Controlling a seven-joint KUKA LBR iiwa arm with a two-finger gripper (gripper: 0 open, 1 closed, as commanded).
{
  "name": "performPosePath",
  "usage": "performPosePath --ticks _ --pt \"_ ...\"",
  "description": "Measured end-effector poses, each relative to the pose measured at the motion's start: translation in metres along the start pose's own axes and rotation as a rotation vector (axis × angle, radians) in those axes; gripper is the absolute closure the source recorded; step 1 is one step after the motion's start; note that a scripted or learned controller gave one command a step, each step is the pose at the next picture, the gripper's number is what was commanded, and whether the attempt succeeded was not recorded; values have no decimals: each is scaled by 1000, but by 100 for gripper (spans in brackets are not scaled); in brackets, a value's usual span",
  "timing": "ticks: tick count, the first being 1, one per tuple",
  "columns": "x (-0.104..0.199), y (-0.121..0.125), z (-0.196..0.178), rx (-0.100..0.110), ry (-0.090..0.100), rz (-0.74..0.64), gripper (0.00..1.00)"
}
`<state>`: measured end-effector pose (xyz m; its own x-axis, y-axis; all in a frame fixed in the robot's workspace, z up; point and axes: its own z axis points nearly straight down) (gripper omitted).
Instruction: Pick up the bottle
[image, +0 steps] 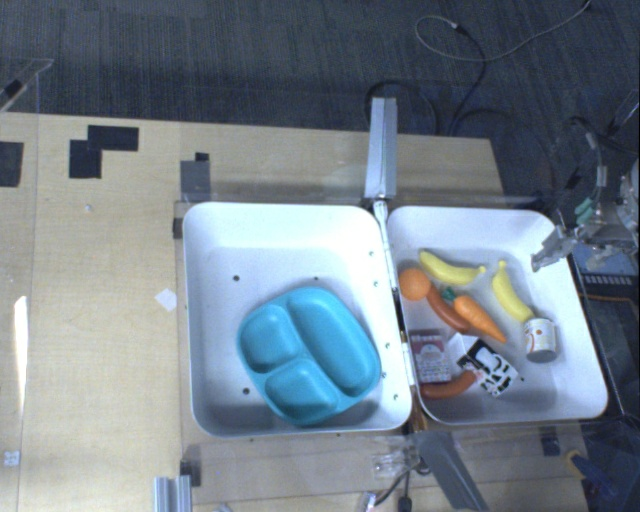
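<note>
A small white bottle (540, 338) with a tan band lies on its side near the right wall of the right bin (575, 395). My gripper (553, 252) hangs over the bin's far right corner, above and behind the bottle and clear of it. Only its grey tip and some of the wrist hardware reach in from the right edge. Nothing shows in its grasp.
The right bin also holds two bananas (450, 268) (510, 294), an orange (414, 284), a carrot (472, 314), a black-and-white object (489, 367), a sausage (450, 387) and a red-and-white packet (428, 357). A blue divided plate (310, 352) lies in the left bin (215, 300).
</note>
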<state>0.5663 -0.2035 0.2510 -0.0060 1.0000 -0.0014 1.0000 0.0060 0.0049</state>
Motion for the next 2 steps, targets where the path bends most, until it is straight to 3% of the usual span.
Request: performPosePath --ticks 1,2 --pt "-1 100 114 0 -1 -64 0" --pt "105 102 96 -3 1 -177 0"
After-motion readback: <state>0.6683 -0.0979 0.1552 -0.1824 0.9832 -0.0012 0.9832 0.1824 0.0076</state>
